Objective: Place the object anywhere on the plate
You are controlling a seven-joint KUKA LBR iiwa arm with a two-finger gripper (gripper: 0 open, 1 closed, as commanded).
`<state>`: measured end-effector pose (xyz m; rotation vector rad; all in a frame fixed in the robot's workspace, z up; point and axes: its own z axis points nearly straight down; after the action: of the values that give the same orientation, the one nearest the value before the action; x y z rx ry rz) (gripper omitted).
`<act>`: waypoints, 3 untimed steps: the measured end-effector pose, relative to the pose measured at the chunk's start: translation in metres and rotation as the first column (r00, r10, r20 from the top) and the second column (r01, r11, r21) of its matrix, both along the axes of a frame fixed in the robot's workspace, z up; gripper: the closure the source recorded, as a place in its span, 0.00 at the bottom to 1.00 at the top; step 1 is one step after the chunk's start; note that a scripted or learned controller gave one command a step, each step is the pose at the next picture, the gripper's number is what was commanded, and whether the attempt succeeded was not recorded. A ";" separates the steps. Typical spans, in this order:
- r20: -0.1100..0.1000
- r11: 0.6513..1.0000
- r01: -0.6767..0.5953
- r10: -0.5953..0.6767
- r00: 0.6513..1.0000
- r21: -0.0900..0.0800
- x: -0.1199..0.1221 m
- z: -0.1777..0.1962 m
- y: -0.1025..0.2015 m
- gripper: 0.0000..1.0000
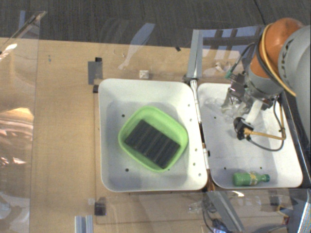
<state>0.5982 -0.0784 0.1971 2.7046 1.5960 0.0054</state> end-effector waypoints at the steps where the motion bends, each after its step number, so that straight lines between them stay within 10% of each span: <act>1: 0.001 0.993 -0.118 0.118 0.993 0.000 0.015 0.002 0.094 1.00; 2: 0.001 0.993 -0.118 0.118 0.993 0.000 0.015 0.002 0.094 0.00; 3: 0.000 0.920 -0.392 0.392 0.920 -0.003 0.023 0.039 0.036 0.00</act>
<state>0.6213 -0.0427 0.2365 2.3291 2.1027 0.0047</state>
